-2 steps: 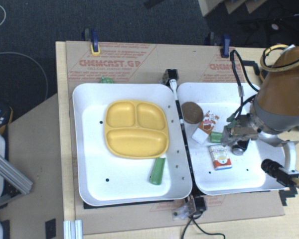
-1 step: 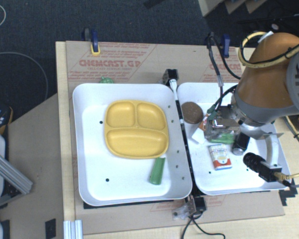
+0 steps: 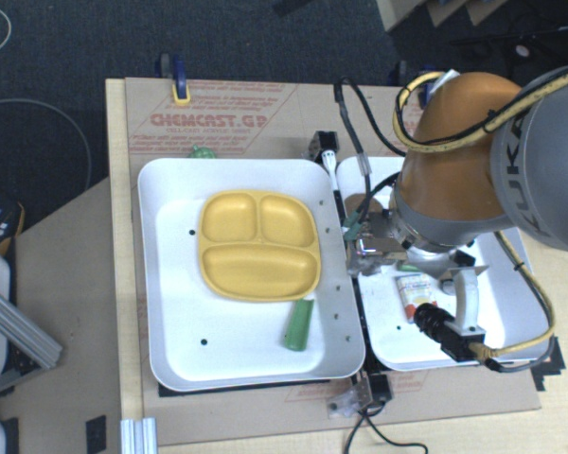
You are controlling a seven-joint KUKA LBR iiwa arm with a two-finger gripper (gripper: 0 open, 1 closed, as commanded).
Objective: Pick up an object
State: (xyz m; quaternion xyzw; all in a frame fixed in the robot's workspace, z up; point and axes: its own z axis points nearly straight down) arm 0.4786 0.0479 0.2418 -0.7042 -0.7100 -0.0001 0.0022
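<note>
Green block [image 3: 299,324] is lying in the left bin [image 3: 166,282] at five o'clock from the yellow plate [image 3: 258,244] (touching it); gripper state: cannot tell.

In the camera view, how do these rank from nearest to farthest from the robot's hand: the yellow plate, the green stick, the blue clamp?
The hand is low in the right bin.
1. Green stick, in the left bin below the plate.
2. Yellow plate, in the middle of the left bin; its right edge comes close to the stick's rank.
3. Blue clamp, at the board's top left edge.
</note>
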